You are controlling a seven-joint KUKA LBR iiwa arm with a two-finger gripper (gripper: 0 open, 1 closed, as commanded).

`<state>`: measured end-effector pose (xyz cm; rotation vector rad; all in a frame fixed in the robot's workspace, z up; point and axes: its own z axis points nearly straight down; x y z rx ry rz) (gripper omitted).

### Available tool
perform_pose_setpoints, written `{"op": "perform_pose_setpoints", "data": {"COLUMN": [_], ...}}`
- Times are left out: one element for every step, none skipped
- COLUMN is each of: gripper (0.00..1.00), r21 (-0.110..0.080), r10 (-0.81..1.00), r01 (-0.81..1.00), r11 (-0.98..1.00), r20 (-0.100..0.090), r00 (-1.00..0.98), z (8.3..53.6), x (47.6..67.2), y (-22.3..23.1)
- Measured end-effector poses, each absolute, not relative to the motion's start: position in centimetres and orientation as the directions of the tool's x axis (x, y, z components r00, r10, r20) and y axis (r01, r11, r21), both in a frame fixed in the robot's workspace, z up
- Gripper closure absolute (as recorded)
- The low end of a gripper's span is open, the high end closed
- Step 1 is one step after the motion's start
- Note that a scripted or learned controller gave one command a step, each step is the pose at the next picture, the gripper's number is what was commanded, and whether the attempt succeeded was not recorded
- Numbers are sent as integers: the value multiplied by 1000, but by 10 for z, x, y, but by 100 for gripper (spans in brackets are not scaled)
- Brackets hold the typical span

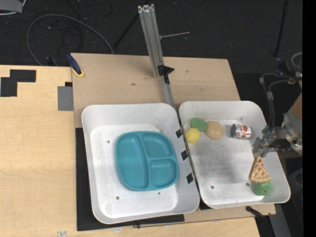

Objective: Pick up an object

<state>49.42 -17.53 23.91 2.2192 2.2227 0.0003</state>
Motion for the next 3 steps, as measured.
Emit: {"op": "perform_pose_setpoints", "data": {"gripper": [100, 100, 100], "r21": [0, -3, -4], "r10": [1000, 1000, 1000], "r01": [1000, 1000, 1000], "r11": [6, 5, 5], "r20": [2, 2, 2], "r00": [-6, -5, -5], "z": [247, 249, 241], "x": [505, 507, 510], "y": [-126, -72, -26]}}
